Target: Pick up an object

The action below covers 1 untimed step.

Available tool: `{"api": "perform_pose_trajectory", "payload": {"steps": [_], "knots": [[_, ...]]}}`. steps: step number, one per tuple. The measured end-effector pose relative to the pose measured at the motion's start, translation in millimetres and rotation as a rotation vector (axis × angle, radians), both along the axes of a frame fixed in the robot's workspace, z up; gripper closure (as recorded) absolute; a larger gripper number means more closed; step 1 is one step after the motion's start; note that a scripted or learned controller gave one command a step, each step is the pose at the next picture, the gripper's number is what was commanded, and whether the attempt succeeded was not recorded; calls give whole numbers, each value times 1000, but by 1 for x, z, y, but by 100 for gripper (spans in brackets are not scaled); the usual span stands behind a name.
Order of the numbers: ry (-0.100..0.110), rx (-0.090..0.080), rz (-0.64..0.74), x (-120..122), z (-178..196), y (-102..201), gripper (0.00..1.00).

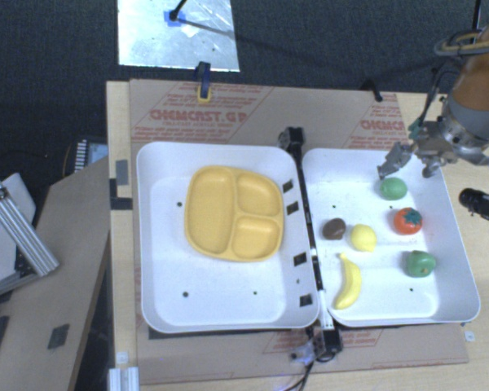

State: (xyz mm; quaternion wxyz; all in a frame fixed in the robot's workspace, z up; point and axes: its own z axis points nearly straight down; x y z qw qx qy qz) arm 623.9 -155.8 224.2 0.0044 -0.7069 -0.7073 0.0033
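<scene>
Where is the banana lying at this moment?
The banana lies in the right bin near its front-left corner, just below the yellow lemon and left of the green pepper.

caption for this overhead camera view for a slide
Claw hovers open above a green fruit in the right bin; yellow divided plate in the left.
</scene>
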Motion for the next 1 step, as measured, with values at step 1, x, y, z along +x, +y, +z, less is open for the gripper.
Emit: {"api": "perform_pose_trajectory", "payload": {"steps": [1], "knots": [[-12, -2, 3, 2, 8, 0, 0]]}}
